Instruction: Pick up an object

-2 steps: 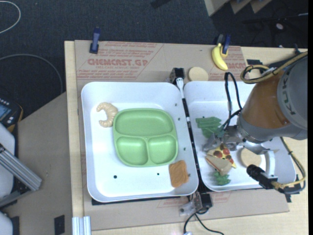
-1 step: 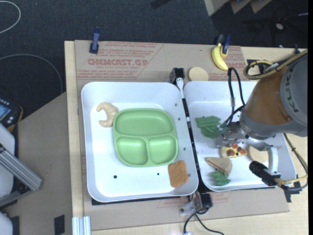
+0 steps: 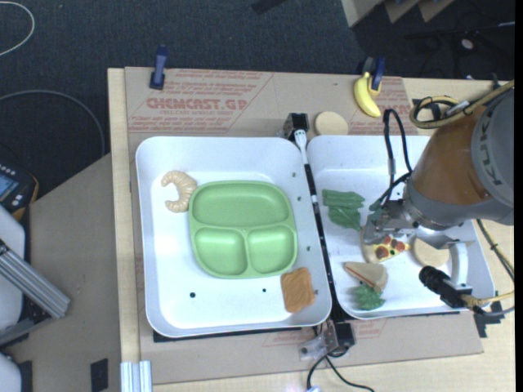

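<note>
**Gripper low in right bin, over pizza-slice toy**

The arm (image 3: 458, 166) reaches in from the right, and its gripper (image 3: 384, 233) sits low in the right bin (image 3: 482, 280). Finger state: cannot tell, since the wrist housing hides the tips. No object can be confirmed between them.

A small pizza-slice toy (image 3: 391, 249) lies directly at the gripper's lower edge, touching or just beside it. Green leafy pieces (image 3: 343, 207) lie to its left. A sandwich wedge (image 3: 366, 274) rests nearer the front wall, with another green piece (image 3: 368, 298) just below.

The left bin (image 3: 151, 219) holds a green divided tray (image 3: 243, 227), a croissant (image 3: 178, 189) beside its upper-left corner, and a brown toast-like piece (image 3: 298, 289) at its lower right.

On the bench (image 3: 204, 100) behind the bins lies a banana (image 3: 367, 96).
</note>
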`<state>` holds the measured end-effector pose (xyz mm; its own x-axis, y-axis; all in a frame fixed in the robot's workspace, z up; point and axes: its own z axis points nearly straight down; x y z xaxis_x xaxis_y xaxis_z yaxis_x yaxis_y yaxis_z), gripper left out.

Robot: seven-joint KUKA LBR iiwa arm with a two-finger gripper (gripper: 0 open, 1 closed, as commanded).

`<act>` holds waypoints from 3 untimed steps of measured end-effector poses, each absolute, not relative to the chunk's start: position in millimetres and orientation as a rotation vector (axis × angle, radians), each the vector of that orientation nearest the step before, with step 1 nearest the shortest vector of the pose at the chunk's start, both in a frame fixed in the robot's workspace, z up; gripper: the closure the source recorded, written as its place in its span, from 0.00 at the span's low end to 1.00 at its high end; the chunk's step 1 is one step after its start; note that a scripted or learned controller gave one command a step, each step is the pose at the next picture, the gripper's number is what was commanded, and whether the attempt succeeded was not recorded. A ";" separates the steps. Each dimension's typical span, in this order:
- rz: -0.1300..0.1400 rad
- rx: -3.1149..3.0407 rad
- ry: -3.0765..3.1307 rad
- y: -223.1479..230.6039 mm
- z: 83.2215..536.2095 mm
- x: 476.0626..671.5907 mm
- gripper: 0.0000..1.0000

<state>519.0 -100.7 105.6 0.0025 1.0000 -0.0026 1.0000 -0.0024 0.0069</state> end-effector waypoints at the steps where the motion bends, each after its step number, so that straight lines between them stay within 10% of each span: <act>1: 0.007 2.219 2.211 -100.6 115.4 519.4 1.00; 2: 0.006 2.219 2.212 -100.5 114.8 519.1 0.00; 3: -0.005 2.229 2.221 -123.4 83.2 476.7 0.00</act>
<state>476.7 -123.4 83.2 0.0040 1.0000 0.0014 1.0000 -0.0040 -0.0057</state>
